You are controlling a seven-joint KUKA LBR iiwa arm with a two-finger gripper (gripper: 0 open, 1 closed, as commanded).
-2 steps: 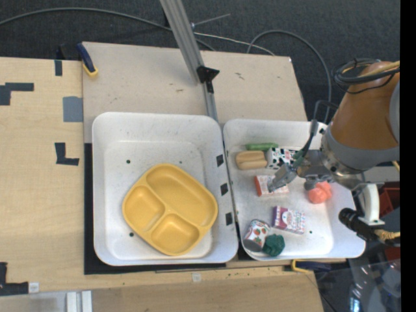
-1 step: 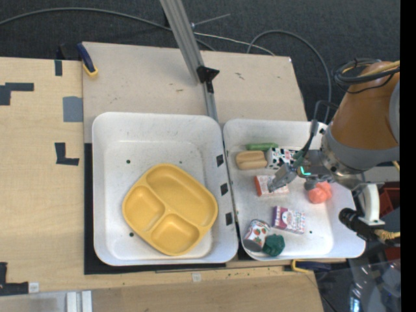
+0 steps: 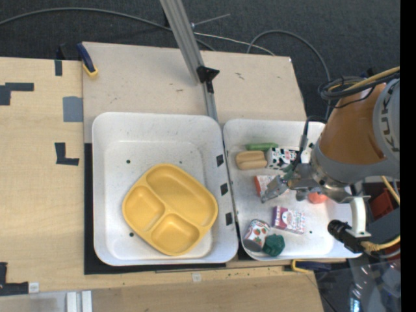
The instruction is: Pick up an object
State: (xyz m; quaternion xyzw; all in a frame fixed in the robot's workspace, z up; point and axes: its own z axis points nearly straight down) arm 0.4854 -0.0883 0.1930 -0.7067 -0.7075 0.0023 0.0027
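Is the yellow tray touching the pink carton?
Apart. The camera view shows the yellow tray in the left bin and the pink carton in the right bin, bin walls between them.

Table [image 3: 39,174] is carrying two white bins side by side, edges touching. Left bin [image 3: 110,135] is sitting near table's middle. Right bin [image 3: 240,132] is sitting beside it. Blue and yellow clamp [image 3: 86,60] is gripping table's far edge. Dark tape bits [image 3: 65,153] are sticking on wood at left.
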